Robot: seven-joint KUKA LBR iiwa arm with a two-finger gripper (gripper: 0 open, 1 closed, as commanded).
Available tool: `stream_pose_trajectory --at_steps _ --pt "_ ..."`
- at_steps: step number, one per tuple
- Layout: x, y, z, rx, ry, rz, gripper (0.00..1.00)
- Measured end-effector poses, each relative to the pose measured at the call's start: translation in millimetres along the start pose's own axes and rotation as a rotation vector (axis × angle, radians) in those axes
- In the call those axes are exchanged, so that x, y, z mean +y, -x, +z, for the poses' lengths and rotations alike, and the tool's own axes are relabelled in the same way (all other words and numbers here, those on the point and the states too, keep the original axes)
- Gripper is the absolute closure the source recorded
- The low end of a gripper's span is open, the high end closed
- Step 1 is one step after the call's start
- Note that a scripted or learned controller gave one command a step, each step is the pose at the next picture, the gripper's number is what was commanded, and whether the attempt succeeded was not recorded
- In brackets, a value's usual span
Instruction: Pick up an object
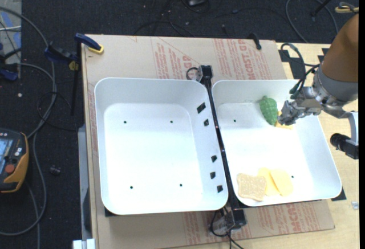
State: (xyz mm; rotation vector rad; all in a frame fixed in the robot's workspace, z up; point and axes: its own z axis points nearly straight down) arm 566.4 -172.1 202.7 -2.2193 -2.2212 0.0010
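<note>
A green knobbly object (pixel 268 109) lies at the back of the right bin (pixel 319 145). My gripper (pixel 287 115) hangs just to its right, low over the bin, with a small yellow piece (pixel 285 125) showing directly under its tip. Near the front of the same bin lie a tan slice of bread (pixel 251 186) and a yellow cheese-like piece (pixel 278 181), touching each other. The grey arm with its orange band (pixel 345 51) comes in from the right edge.
The left bin (pixel 114 99) sits beside the right one, split from it by a dark divider (pixel 214 134). Both rest on a cardboard sheet (pixel 171 54). Cables and a blue clamp (pixel 85 45) lie around the bench on the dark floor.
</note>
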Motion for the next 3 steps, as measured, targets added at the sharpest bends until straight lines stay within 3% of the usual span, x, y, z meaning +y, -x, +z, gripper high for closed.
stream_pose_trajectory --at_steps 1,2,3 --pt "-48 -13 10 0.0 -0.001 0.001 1.0" --pt "-47 -13 9 -0.001 0.001 0.001 0.0" --pt "30 5 30 -0.001 0.001 -0.001 0.0"
